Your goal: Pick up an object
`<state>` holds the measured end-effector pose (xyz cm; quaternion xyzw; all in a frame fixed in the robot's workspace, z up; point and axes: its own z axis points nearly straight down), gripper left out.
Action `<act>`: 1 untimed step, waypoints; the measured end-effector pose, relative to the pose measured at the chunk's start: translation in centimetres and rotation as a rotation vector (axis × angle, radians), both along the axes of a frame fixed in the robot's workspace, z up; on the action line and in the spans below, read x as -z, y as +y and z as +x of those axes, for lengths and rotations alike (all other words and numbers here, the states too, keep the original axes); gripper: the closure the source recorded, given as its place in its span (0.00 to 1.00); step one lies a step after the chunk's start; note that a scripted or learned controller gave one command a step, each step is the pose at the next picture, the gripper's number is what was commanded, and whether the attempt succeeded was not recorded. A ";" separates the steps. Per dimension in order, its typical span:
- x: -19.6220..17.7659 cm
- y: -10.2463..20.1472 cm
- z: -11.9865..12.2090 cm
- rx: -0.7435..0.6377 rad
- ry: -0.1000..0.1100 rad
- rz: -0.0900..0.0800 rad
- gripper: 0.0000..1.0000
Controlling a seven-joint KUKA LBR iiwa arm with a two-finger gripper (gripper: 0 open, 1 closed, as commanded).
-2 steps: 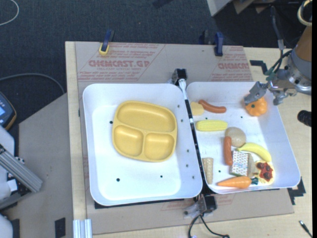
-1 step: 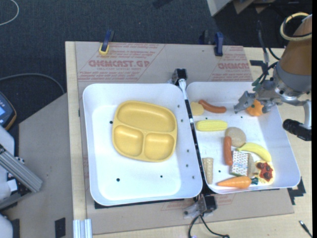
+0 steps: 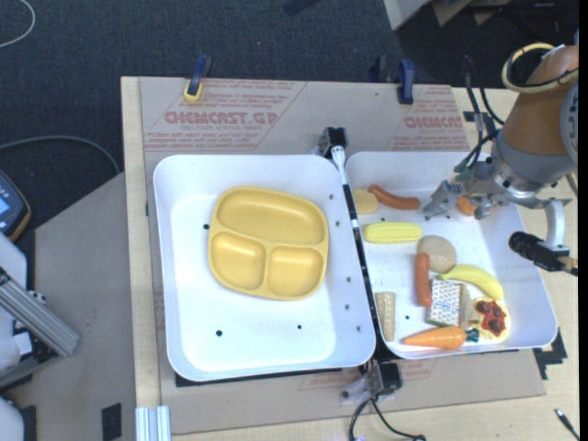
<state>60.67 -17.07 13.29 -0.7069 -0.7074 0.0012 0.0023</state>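
So far I cannot tell if the gripper point(image 3: 457, 200) is open or closed; it sits low at the back of the right bin point(image 3: 537, 324), near a sausage point(image 3: 395, 197). I judge nothing is lifted yet. Corn point(image 3: 393, 233), banana point(image 3: 476, 279) and carrot point(image 3: 435, 338) lie in this bin. The yellow tray point(image 3: 268, 243) rests in the left bin point(image 3: 184, 310).

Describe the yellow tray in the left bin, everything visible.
The yellow tray looks like matte plastic, with rounded corners and three compartments: one wide section across the far side, two smaller ones nearer the camera. It lies flat, right side up, slightly rotated, in the upper middle of the left bin. Its compartments hold nothing, and only the bin floor touches it.
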 end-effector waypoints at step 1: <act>5.1 0.1 -0.1 0.000 0.001 0.000 0.00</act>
